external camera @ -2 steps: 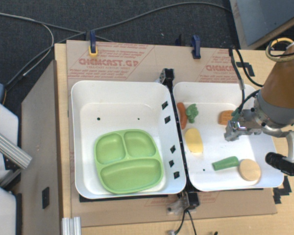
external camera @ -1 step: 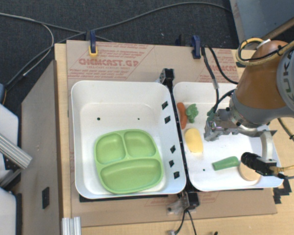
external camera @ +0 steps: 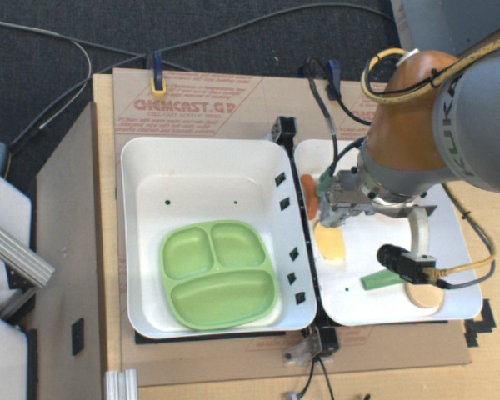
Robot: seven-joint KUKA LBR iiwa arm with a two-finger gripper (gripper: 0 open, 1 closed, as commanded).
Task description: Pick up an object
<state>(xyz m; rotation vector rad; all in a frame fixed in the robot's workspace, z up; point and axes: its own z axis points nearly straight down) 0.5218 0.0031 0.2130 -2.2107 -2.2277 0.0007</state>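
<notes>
The right bin [external camera: 375,313] holds a pale yellow wedge [external camera: 331,246], a slim orange piece [external camera: 309,193] against its left wall, a flat green strip [external camera: 381,280] and a tan disc [external camera: 425,295]. My gripper [external camera: 333,213] hangs low over the left part of this bin, just above the yellow wedge and right of the orange piece. The grey wrist and orange band [external camera: 408,107] hide the bin's back half. Nothing can be seen held in the gripper.
The left bin [external camera: 142,215] carries a green divided plate [external camera: 221,273] at its front. A black divider with clips [external camera: 293,223] separates the bins. A black fitting with a yellow cable [external camera: 404,262] hangs from the arm over the green strip.
</notes>
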